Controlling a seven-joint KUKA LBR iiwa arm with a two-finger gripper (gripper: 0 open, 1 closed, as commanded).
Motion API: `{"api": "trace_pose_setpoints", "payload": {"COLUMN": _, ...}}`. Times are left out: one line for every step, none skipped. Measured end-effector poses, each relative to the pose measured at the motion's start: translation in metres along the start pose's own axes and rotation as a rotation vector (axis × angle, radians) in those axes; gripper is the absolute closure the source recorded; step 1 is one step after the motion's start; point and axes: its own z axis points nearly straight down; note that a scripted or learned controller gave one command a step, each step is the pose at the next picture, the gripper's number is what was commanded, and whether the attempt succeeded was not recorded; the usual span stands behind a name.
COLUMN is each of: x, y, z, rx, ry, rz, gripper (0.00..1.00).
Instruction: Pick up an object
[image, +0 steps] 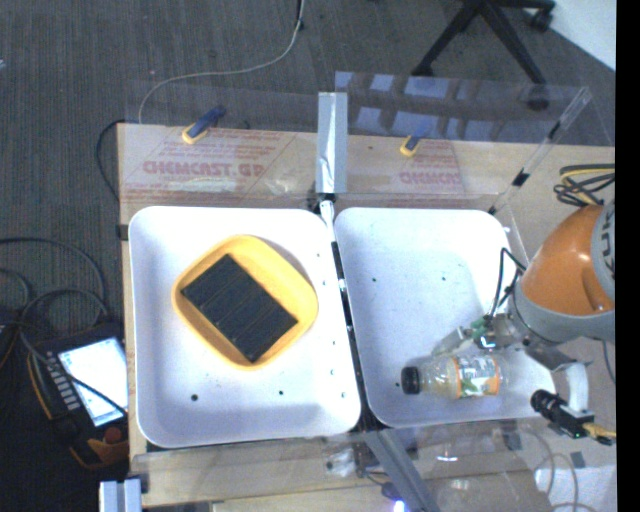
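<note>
Camera view, items as recorded.

Bench (140, 170): a board with faint red lettering along its far edge, carrying two shallow white bins side by side. Two small clamps with yellow and blue parts sat on the far edge, one to the left (202, 123) and one to the right (410, 146).

Left bin (150, 400): white, shallow, rounded corners. It held one yellow dish (300, 290), roughly square with rounded corners, lying flat and turned at an angle to the bin walls, a little to the far side of the bin's middle. Its inside was filled by a dark ribbed panel (240, 308).

Right bin (420, 260): white, shallow, touching the left bin along the centre line. It held one clear plastic bottle (458, 377) with a dark cap and an orange and green label, lying on its side in the near right part of the bin, cap pointing left.

Arm (565, 275): grey with an orange band, entering from the right over the right bin's right wall. The gripper (487, 336) was low in the near right corner, just above the far side of the bottle and close to or touching it. Whether its fingers were apart or together, or on the bottle, could not be told.

Floor: dark carpet. A tablet-like device (90, 380) with a bright screen lay left of the bench, with black cables beside it.
</note>
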Motion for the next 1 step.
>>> {"api": "trace_pose_setpoints", "payload": {"x": 0.0023, "y": 0.0029, "z": -0.0107, "rx": -0.004, "ry": 0.004, "rz": -0.003, "gripper": 1.0}}
